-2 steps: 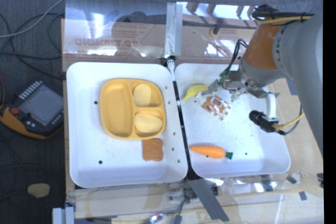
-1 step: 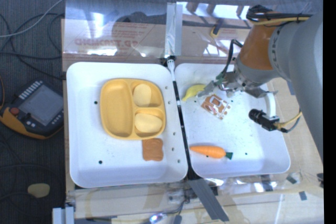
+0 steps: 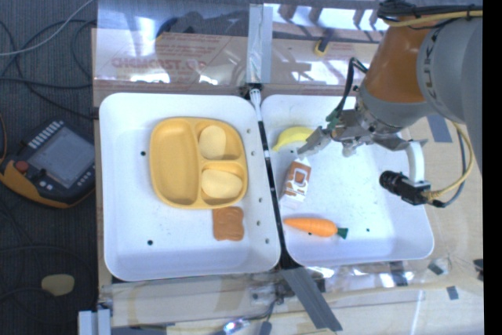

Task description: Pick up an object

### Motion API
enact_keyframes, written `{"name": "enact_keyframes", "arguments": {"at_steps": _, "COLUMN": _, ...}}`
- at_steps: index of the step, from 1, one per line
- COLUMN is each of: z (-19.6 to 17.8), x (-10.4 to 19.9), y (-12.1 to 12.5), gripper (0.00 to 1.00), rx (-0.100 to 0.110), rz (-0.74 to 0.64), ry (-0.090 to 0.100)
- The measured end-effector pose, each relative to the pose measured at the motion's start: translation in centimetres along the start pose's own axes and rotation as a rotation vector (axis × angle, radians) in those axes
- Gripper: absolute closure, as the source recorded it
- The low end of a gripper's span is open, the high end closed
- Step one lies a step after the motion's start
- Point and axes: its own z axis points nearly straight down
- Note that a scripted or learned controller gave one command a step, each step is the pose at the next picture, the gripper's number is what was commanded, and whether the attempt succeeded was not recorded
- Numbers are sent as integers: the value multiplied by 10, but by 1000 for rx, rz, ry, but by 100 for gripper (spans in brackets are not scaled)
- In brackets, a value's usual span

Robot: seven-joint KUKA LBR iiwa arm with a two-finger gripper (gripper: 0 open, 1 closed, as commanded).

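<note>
The gripper [image 3: 333,131] hung low in the right white bin [image 3: 392,243], just beside the yellow banana-shaped toy [image 3: 289,138], probably lining up a grab; its grip I couldn't make out. The small brown carton [image 3: 296,180] and orange plastic carrot [image 3: 312,227] lay nearby.

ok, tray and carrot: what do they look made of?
Tray: likely moulded plastic, yellow, smooth semi-matte, with rounded compartment walls and an even colour. Carrot: probably a plastic or rubber toy, uniform orange with a green tip and a faint sheen; can't tell hard from soft.
</note>
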Motion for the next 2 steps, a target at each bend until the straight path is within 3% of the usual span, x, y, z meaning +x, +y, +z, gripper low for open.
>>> {"name": "enact_keyframes", "arguments": {"at_steps": 1, "z": 65, "x": -5, "y": -63, "gripper": 0, "rx": -30, "rz": -136, "ry": -5}}
{"name": "enact_keyframes", "arguments": {"at_steps": 2, "z": 72, "x": -47, "y": -20, "gripper": 0, "rx": -48, "rz": -284, "ry": -9}}
